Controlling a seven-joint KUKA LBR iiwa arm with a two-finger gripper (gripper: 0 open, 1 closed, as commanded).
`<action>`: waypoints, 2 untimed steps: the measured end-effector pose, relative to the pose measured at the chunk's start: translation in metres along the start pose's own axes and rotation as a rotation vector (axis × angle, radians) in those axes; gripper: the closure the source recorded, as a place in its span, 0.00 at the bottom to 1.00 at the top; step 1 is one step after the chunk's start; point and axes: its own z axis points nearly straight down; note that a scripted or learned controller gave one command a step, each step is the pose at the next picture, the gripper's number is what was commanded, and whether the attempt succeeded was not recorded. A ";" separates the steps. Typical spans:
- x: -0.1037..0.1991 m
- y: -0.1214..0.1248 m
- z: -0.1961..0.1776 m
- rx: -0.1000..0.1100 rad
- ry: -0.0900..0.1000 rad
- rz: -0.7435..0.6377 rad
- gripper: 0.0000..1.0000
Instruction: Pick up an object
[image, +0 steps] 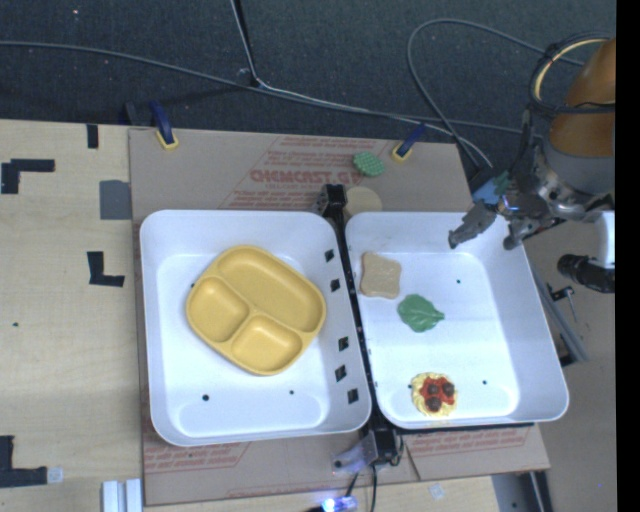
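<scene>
The right bin (520, 330) holds three small objects: a tan bread-like slice (380, 275) near its left wall, a green leaf-shaped piece (421, 313) in the middle, and a small round yellow piece with red and dark toppings (433, 392) near the front. My gripper (492, 229) hangs over the bin's back right corner, above and to the right of the objects. Its two dark fingers are spread apart, with nothing between them.
The left bin (165, 300) carries a yellow divided plate (256, 309). A green patterned piece (368, 162) and a tan disc (364, 197) lie on the cardboard behind the bins. Cables cross the dark back area. Clamps hold the cardboard's far edge.
</scene>
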 end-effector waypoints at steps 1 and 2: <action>0.001 0.002 -0.009 -0.013 -0.002 -0.004 0.00; -0.003 0.001 0.036 -0.009 -0.003 -0.003 0.00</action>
